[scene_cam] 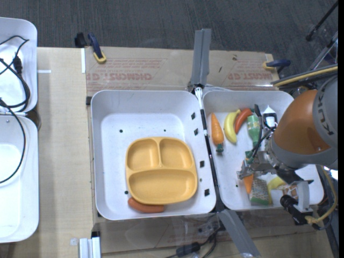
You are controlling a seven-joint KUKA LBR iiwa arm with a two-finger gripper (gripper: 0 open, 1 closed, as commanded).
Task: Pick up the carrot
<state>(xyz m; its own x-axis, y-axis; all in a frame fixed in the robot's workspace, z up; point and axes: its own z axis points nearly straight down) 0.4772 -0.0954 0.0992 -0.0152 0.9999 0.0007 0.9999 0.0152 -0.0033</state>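
Note:
The carrot point(216, 129), orange with a small green stem at its near end, lies along the left wall of the right bin point(228, 200). My gripper point(249, 170) hangs low over the middle of that bin, to the right of the carrot and nearer the front, clearly apart from it. A small orange piece point(248, 184) shows just below the gripper's tip; whether it is held I cannot tell. The arm's orange band point(298, 128) covers the right part of the bin.
Beside the carrot lie a banana point(231, 127), a red pepper point(244, 115) and a green item point(253, 129). A green packet point(260, 193) and a yellow item point(277, 183) sit near the front. The left bin point(107, 144) holds a yellow divided plate point(160, 171) and a sausage point(146, 206).

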